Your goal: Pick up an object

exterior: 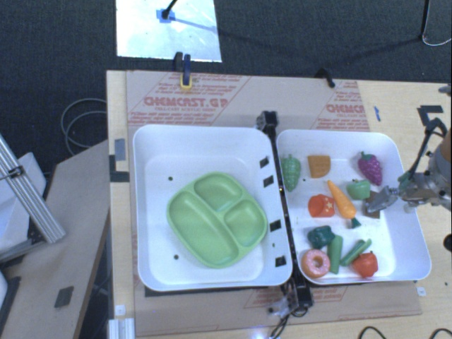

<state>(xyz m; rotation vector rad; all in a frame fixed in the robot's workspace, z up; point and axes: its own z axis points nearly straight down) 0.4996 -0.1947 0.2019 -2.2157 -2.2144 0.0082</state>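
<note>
Reaching in from the right, the jaws [376, 202] hover just right of the carrot [342, 199]. It lies slantwise; whether they're spread, I cannot tell.

- A green sectioned plate [216, 219] is seen lying in the left bin [152, 147], tilted at a slant to the bin's walls.
- Both bins are carried on a brown board [212, 101] printed with red lettering.
- A yellow and blue clamp [185, 70] is fixed at the board's far edge.
- A pale sheet [141, 20] is laid on the dark carpet [49, 41] beyond the bench, with a blue marker [164, 15] on it.
- A looped cable [78, 122] is seen at the left, on the carpet.
- An aluminium frame bar [28, 193] is seen slanting at the far left.
</note>
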